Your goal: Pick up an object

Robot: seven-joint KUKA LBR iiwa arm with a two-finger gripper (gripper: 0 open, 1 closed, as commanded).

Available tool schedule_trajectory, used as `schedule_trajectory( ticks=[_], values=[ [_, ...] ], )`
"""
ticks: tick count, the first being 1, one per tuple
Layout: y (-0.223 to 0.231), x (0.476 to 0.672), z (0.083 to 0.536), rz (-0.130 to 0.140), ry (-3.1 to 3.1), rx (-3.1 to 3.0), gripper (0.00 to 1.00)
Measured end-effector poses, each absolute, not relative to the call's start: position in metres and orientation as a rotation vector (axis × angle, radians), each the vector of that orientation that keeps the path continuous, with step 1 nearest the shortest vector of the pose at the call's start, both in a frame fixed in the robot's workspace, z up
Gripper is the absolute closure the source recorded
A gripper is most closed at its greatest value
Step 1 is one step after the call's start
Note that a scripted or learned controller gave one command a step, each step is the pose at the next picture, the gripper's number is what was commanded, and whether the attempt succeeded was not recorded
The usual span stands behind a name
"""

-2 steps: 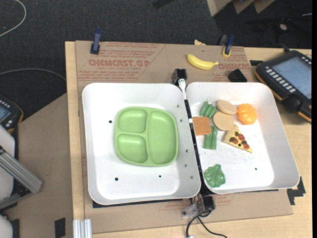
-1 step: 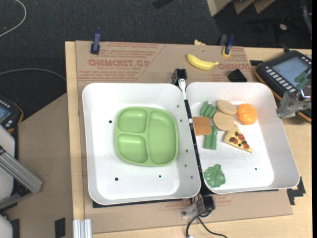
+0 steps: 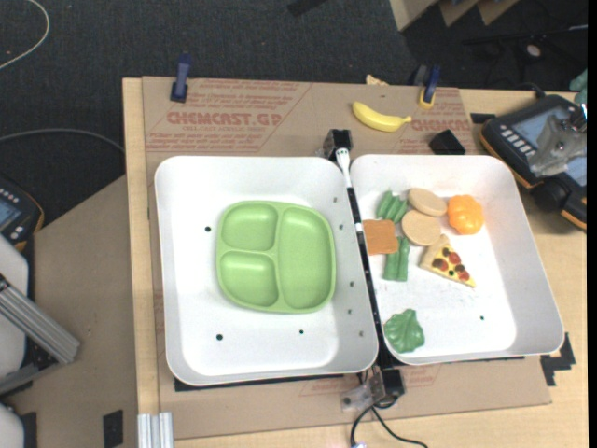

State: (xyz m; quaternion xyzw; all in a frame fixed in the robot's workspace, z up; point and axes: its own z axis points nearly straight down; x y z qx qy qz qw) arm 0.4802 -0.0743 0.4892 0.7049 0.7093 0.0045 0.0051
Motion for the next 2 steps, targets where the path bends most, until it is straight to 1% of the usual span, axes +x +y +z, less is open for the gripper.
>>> schedule_trajectory(
  ticks=[1, 2],
  values=[
    [-0.04, 0.478, 0.379, -0.011, 2.232, 2.224, 1.0],
    [0.045, 0.478, 0.324, -0.007, 2.237, 2.216, 1.0]
  ],
)
